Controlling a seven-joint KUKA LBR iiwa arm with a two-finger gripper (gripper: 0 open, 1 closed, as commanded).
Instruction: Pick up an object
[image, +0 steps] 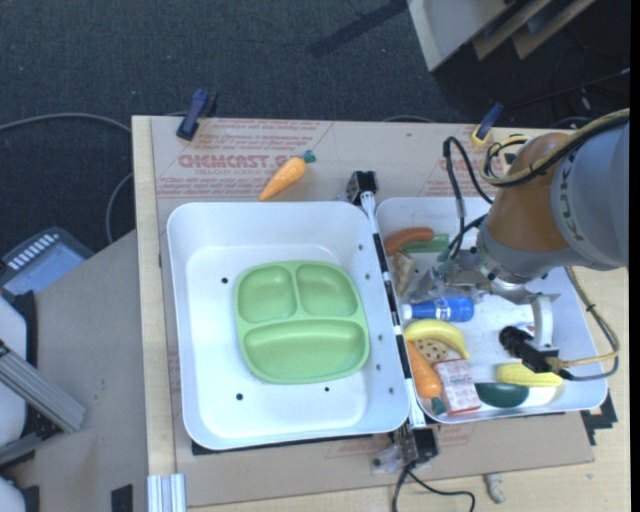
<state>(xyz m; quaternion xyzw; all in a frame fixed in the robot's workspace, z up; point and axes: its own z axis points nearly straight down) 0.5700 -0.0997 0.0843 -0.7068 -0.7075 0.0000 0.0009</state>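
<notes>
The blue bottle (447, 309) lies near the right bin's (590, 318) left wall, just beside the gripper (462, 272), which hangs low over it from the bent arm (560, 205); grip state cannot be told. A green divided plate (300, 321) sits mid left bin (200, 300).

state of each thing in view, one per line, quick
green divided plate: flat in the left bin, nothing on it
carrot: lying on the bench, outside both bins
blue bottle: on its side in the right bin
banana: lying beside the bottle
gripper: low over the right bin
</notes>
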